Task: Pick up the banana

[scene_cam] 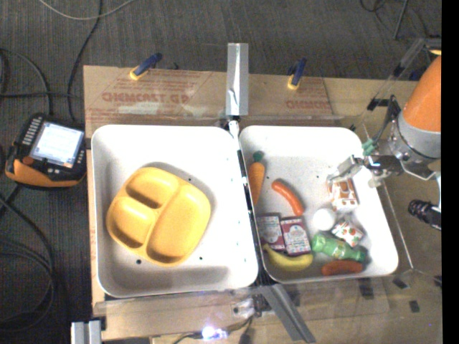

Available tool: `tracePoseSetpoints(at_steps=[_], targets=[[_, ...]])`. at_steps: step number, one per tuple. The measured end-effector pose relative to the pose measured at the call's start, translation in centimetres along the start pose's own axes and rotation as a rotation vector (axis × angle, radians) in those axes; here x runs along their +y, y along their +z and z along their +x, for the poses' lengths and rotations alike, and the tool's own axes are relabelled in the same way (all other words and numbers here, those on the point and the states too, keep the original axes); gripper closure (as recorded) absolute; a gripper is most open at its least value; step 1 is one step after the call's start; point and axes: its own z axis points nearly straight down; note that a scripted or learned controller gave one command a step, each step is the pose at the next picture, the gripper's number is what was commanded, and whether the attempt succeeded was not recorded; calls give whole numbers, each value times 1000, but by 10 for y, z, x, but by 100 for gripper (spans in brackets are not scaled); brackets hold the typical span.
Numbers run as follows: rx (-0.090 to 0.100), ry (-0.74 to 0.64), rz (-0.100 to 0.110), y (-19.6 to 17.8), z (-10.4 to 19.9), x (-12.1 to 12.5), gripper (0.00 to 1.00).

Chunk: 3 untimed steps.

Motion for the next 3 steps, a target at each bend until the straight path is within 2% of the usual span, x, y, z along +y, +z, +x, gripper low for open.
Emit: tracePoseSetpoints(at_steps=[1,2,3], targets=[[-6,-240,-15,129,18,-49,0],[-1,48,0,51,92,-56,0],[-3,-20,1,75,46,58,0]])
